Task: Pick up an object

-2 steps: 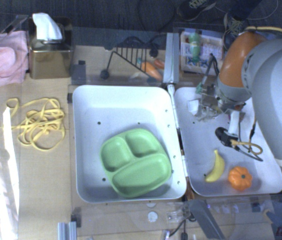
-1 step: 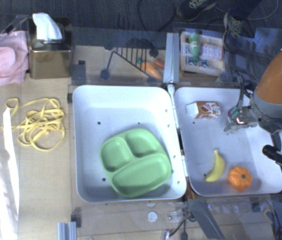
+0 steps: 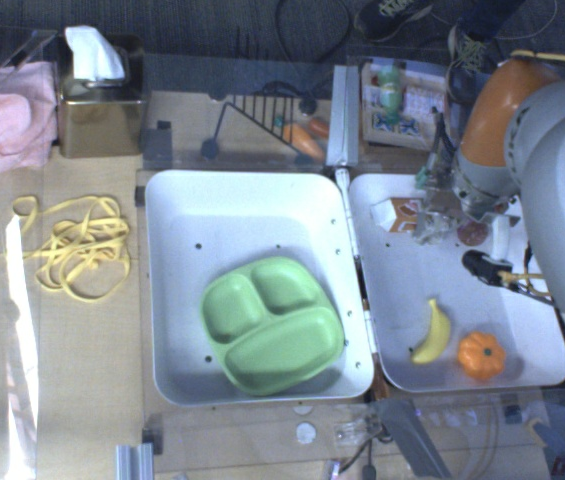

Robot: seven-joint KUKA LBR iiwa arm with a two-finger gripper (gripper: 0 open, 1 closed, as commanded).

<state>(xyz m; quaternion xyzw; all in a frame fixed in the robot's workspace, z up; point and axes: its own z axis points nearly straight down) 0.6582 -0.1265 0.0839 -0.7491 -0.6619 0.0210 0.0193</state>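
In the right bin (image 3: 522, 373) a yellow banana (image 3: 432, 333) lies near the front, with a small orange pumpkin (image 3: 481, 356) just to its right. My gripper (image 3: 440, 220) is low over that bin's far end. It hovers beside a small white and orange box (image 3: 400, 214) and a dark red round thing (image 3: 474, 234). The arm hides what is directly under the gripper. A green divided plate (image 3: 274, 324) lies in the left bin (image 3: 177, 268).
Left of the bins the bench holds a coil of yellow cord (image 3: 72, 243), a tissue box (image 3: 92, 103) and a pink cloth (image 3: 2, 118). Behind the bins stand a wire rack (image 3: 262, 113) with an orange item (image 3: 307, 138) and a printed packet (image 3: 402, 88).
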